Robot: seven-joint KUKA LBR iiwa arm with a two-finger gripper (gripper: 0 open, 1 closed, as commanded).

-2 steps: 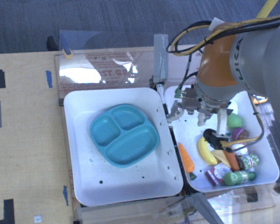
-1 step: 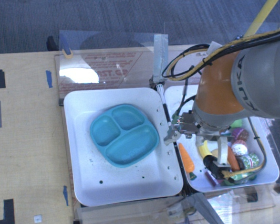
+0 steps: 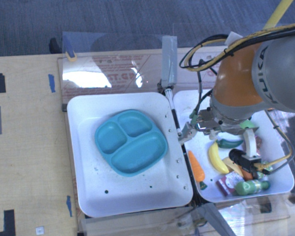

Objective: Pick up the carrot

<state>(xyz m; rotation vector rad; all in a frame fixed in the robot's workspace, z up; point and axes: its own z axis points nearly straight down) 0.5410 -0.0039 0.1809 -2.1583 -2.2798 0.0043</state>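
The carrot (image 3: 196, 167) is orange with a small green tip at its near end. It lies lengthwise against the left wall of the right bin (image 3: 288, 181). My gripper (image 3: 189, 129) hangs from the grey and orange arm over the right bin's left edge, just beyond the carrot's far end. It stands apart from the carrot, and nothing shows between its metal parts.
A yellow banana (image 3: 217, 158) lies just right of the carrot. Beyond it are a green vegetable (image 3: 230, 143), a green bottle (image 3: 251, 186), a small purple pack (image 3: 225, 186) and other toys. The left bin (image 3: 81, 145) holds a blue divided plate (image 3: 131, 141). Cables loop above the arm.
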